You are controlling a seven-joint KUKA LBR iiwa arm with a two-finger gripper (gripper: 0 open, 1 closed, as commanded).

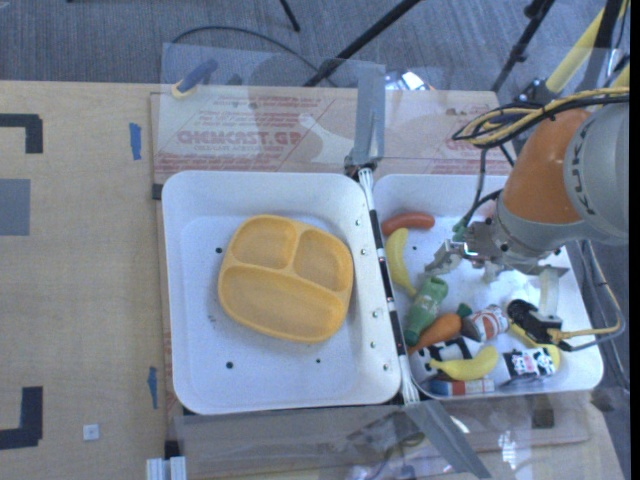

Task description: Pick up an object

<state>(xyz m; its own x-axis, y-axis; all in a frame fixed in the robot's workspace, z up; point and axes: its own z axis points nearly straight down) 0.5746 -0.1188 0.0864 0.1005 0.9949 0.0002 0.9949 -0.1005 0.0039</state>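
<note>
The hand (462,256), fingers spread and holding nothing, hangs over the toy food in the right bin (580,373) to grab one.

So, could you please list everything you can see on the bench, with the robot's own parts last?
Bins: two, white, side by side.
Divided plate: one, yellow, left bin.
Bananas: two, yellow, right bin, upper left and lower middle.
Sausage: one, red-orange, top of right bin.
Bottle: one, green, right bin.
Carrot: one, orange, beside the bottle.
Other small toys: several, mixed colours, lower right bin.
Arm: one, grey and orange, over right bin.
Gripper: one, above the toys.
</note>
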